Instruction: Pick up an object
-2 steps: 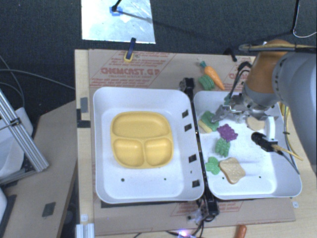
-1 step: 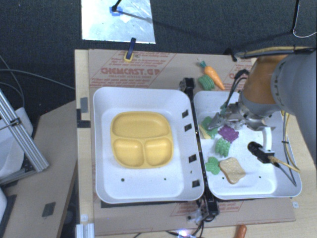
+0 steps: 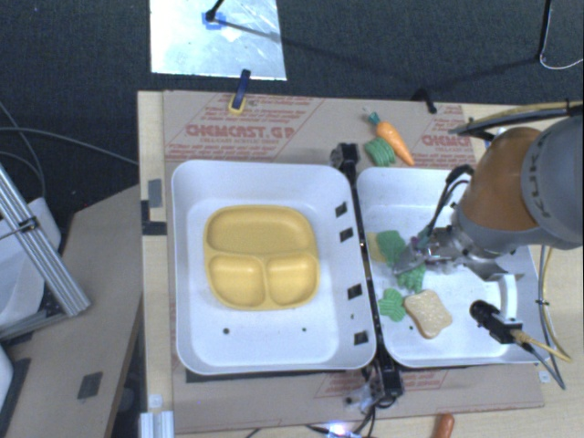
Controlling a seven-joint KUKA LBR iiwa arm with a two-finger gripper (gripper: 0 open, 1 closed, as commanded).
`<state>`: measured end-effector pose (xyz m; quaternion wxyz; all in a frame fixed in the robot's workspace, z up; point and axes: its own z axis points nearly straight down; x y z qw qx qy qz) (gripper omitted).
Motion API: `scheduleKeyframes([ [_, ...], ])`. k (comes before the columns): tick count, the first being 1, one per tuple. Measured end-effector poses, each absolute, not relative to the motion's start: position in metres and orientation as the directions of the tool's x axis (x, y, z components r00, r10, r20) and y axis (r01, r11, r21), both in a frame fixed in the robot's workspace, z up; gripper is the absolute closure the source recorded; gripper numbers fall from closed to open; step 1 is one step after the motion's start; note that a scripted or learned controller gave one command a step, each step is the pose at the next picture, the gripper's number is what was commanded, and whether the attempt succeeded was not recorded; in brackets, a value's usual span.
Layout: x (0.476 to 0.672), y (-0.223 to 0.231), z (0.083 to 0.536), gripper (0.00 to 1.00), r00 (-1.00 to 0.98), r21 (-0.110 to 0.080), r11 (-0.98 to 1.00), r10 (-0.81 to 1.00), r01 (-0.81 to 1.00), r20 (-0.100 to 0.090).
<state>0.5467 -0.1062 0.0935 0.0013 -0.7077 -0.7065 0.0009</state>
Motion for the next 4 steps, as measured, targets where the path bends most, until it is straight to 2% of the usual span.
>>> scheduleKeyframes([
  [1, 0.55, -0.105, 0.104, 1.0, -0.001, 0.003, 0.001, 1.0, 1.0, 0.0],
  [2, 0.543, -0.047, 0.189, 1.0, -0.01, 0.009, 0.01, 1.0, 1.0, 0.002],
  [3, 0.52, 0.017, 0.251, 1.0, -0.011, 0.006, 0.011, 1.0, 1.0, 0.003],
  [4, 0.49, 0.031, 0.303, 1.0, -0.007, 0.006, 0.007, 1.0, 1.0, 0.002],
])
